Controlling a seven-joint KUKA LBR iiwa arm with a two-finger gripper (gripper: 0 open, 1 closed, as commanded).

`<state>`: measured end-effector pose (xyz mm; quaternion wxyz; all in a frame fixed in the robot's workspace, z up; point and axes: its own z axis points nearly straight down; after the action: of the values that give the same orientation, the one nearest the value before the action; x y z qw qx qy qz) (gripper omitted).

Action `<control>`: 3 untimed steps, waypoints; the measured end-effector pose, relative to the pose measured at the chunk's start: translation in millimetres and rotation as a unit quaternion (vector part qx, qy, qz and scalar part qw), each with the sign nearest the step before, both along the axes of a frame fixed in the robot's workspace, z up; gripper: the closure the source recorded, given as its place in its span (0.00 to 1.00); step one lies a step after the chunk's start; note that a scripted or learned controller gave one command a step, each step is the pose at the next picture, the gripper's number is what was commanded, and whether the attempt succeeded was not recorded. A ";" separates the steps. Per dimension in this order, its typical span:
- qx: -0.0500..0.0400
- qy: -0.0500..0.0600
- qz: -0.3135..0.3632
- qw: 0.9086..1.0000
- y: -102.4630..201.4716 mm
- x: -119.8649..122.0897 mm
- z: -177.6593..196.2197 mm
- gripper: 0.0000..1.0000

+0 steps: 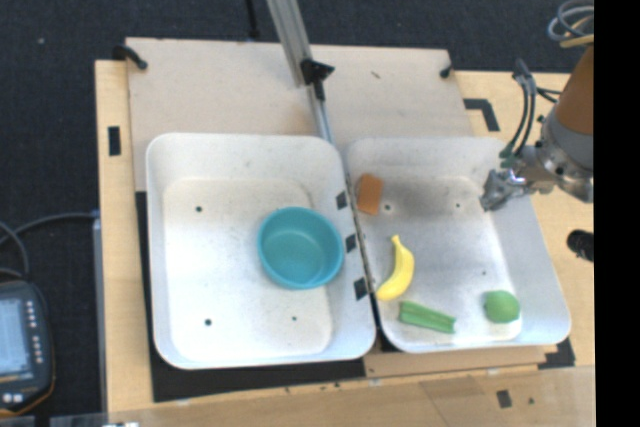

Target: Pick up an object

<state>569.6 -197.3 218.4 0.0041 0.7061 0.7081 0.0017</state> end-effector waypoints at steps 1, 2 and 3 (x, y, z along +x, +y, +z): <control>0.001 0.002 0.000 1.000 -1.3 0.7 14.7 1.00; 0.002 0.003 0.002 1.000 52.6 -12.0 23.2 1.00; 0.002 0.004 0.002 1.000 105.2 -17.5 13.4 1.00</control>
<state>552.1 -92.1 231.8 0.0001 0.7047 0.7095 0.0007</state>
